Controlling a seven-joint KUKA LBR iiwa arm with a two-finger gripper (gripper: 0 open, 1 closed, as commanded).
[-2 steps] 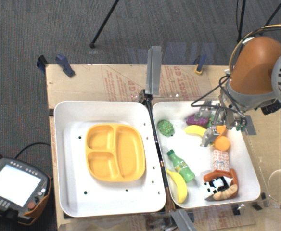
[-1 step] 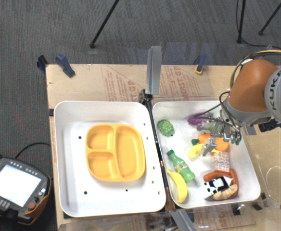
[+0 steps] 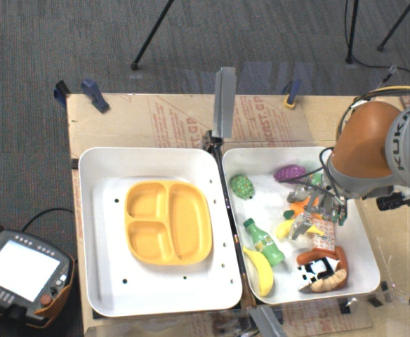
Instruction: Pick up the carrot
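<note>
The carrot (image 3: pixel 298 206) is a small orange piece in the right bin (image 3: pixel 261 170), partly hidden under the wrist. My gripper (image 3: pixel 309 218) hangs low over the middle of that bin, right above and just right of the carrot. The grey wrist and the orange band (image 3: pixel 363 149) reach in from the right and cover part of the pile. I cannot see whether the carrot is gripped.
Around the carrot lie purple grapes (image 3: pixel 290 173), a green knobbly fruit (image 3: pixel 242 186), a green bottle (image 3: pixel 263 242), a banana (image 3: pixel 260 272), a small yellow piece (image 3: pixel 284 229), a snack packet (image 3: pixel 323 237) and a hot dog (image 3: pixel 324 279). The left bin (image 3: pixel 100 188) holds a yellow divided plate (image 3: pixel 168 222).
</note>
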